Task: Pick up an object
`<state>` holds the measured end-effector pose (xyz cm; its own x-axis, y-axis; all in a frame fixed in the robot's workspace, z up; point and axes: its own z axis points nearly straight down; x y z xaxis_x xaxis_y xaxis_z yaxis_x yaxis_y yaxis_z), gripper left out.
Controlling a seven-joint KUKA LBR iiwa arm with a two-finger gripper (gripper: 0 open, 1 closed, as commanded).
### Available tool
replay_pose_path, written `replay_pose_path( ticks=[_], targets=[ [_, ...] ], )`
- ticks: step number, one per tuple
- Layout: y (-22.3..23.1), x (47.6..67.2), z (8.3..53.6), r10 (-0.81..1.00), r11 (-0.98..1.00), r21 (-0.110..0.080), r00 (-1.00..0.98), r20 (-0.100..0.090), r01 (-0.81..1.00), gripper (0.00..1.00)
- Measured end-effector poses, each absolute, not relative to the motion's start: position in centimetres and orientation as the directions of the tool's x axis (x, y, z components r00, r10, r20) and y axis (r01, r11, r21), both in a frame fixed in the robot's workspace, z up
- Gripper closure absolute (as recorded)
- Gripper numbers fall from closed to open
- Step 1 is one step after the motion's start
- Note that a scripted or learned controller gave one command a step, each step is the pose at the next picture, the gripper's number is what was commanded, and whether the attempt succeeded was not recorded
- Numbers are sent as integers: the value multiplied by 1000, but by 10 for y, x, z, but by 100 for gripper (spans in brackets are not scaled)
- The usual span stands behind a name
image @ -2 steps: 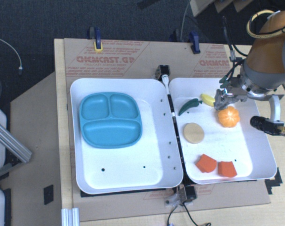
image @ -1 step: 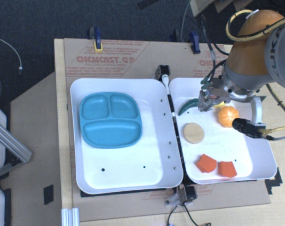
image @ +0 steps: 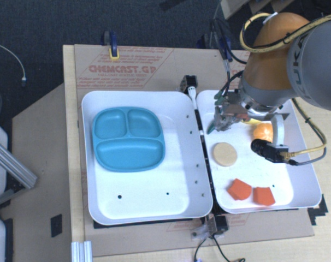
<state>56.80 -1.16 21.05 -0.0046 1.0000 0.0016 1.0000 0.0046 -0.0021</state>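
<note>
My gripper (image: pixel 224 119) hangs low over the upper left part of the right bin (image: pixel 302 192), close to the divider between the bins. A tan round disc (image: pixel 225 154) lies just below it, apart from it. An orange-yellow rounded object (image: pixel 262 131) sits to the gripper's right, partly hidden by the wrist. Two orange blocks (image: pixel 240 189) (image: pixel 264 196) rest near the bin's front edge. A small green sliver (image: pixel 211 128) shows at the gripper's lower left; I cannot tell what it is.
A blue divided plate (image: pixel 128 138) lies in the left bin (image: pixel 143 201). A black cable fitting (image: pixel 268 150) hangs off the arm over the right bin. The bulky arm body (image: pixel 280 48) covers the right bin's back part.
</note>
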Motion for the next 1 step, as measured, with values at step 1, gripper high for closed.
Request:
replay_pose_path(
  ticks=[1],
  targets=[
    [37, 560, 206, 1000, 5, -3, -5, 2, 1000, 100]
  ],
)
